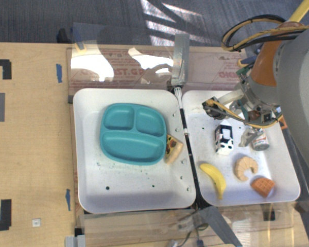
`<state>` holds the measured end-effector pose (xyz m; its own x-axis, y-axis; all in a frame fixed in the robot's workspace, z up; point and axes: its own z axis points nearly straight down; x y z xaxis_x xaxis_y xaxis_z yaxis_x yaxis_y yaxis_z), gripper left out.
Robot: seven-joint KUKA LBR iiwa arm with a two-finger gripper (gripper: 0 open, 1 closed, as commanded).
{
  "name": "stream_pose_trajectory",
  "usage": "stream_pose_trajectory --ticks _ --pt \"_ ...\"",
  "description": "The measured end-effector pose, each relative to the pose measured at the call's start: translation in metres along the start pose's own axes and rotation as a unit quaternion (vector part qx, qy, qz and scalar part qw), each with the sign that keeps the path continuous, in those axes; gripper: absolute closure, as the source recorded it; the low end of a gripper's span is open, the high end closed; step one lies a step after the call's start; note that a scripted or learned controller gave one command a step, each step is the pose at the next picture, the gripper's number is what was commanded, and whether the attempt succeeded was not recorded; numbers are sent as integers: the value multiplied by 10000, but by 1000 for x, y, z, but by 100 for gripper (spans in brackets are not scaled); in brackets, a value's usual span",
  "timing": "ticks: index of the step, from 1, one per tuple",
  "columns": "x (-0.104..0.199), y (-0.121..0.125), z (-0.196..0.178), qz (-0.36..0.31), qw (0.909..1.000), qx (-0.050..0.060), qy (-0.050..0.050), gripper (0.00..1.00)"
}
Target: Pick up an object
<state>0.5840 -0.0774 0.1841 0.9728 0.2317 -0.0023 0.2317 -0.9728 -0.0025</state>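
Fingers (253, 136) of the grey arm hung over the right bin (291, 189), and whether they were spread or pressed together could not be told; a small silvery piece sat at their tip near the bin's right side. Just left of them stood a black-and-white cow toy (225, 139). Nearer in the same bin lay a yellow banana (215, 177), a tan croissant-like piece (245, 168) and an orange waffle-textured block (262, 186), each apart from the others. The left bin (87, 189) held a teal divided plate (133, 133), with a pizza slice toy (172, 148) touching its right edge. Both bins sat on the tan surface (26, 153).
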Motion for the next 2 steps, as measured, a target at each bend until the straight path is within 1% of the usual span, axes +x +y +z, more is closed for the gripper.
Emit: stream_pose_trajectory --ticks 2 --pt "0 0 0 0 10000 0 0 0"
